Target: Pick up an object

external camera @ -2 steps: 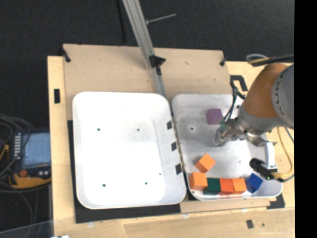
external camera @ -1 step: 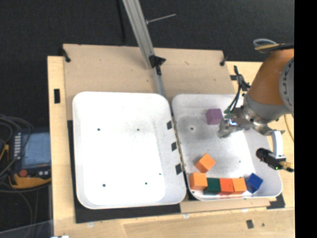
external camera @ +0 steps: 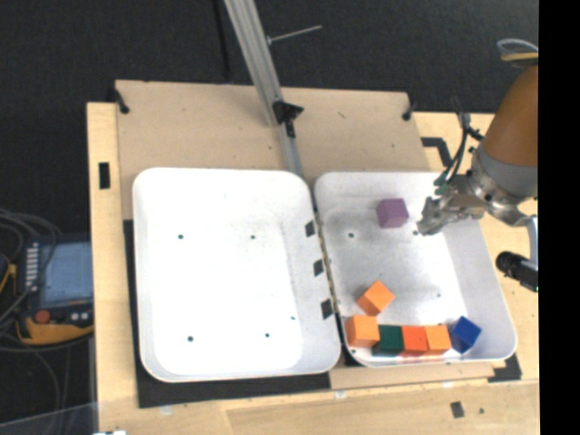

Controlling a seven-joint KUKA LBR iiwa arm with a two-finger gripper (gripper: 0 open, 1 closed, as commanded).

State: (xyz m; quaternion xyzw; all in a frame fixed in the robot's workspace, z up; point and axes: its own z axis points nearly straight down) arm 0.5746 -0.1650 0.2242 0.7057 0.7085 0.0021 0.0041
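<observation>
Arm cut off at right edge; can't tell gripper point(external camera: 428, 222) state, too small/blurred. Purple cube point(external camera: 391, 212) in right bin point(external camera: 480, 270), upper part, just left of gripper, apart from it.

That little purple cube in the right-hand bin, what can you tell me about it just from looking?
The small purple cube looks like a plain, matte solid block, maybe foam or painted wood. It sits flat on the floor of the right shallow white bin, in its far half, by itself: nothing touches it. The robot's gripper hovers just to its right, apart from it. The other coloured blocks cluster along the bin's near edge, well away.
</observation>
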